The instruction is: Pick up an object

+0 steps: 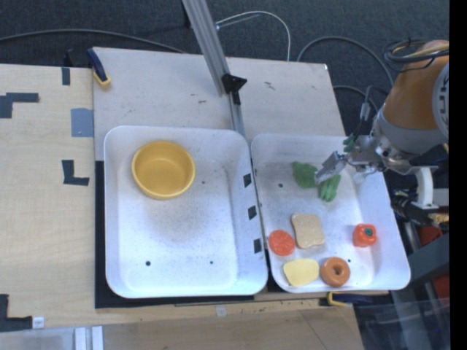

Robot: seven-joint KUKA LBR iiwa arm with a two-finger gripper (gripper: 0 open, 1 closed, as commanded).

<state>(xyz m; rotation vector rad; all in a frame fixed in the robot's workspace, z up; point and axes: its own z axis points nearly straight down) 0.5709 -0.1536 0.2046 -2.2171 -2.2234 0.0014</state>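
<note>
Gripper (328, 170) hovering in right bin (379, 195), fingers spread, grasping nothing. Green toy (315, 179) lying directly beneath and just left, long axis running left-right across bin. Judging short descent is being set up.

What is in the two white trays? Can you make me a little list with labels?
left bin: yellow bowl
right bin: green toy vegetable, slice of bread, red round slice, yellow piece, brown donut, small red-orange fruit
gripper: over the right bin, at the green toy vegetable
holding anything: cannot tell
arm: reaches in from the right
</note>
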